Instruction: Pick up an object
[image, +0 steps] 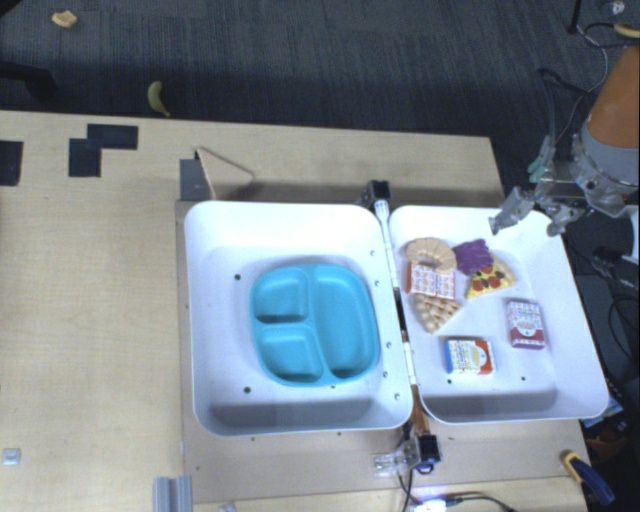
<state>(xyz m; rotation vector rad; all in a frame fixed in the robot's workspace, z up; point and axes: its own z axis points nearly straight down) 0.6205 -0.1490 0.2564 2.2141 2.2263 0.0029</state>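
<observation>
From the overhead camera view the pick looks barely begun: the claw (527, 208) hangs at the upper right corner of the right bin (580, 330), above its rim, with nothing between its fingers, and all the candidate things lie in that bin untouched. Its two fingers stand apart, one near the left at the bin's edge and one further right, so I read it as spread wide and carrying nothing. In the right bin a waffle-like toy (434, 284) lies against a purple bunch of grapes (472, 254), which touches a pizza slice (490, 280); a small red carton (526, 324) lies near the right wall, and a small blue and white box (468, 356) sits below the waffle, apart from the rest. The left bin (215, 330) holds a blue divided tray (315, 325). What is left, by my judgement, is nearly everything: choosing a thing, coming down over it, closing and lifting. The arm is cut off at the right edge, showing little beyond its orange band and grey wrist. The claw's fingers are small and blurred against the dark floor, the labels on the cartons cannot be read, and the waffle's exact make-up is hard to tell.
</observation>
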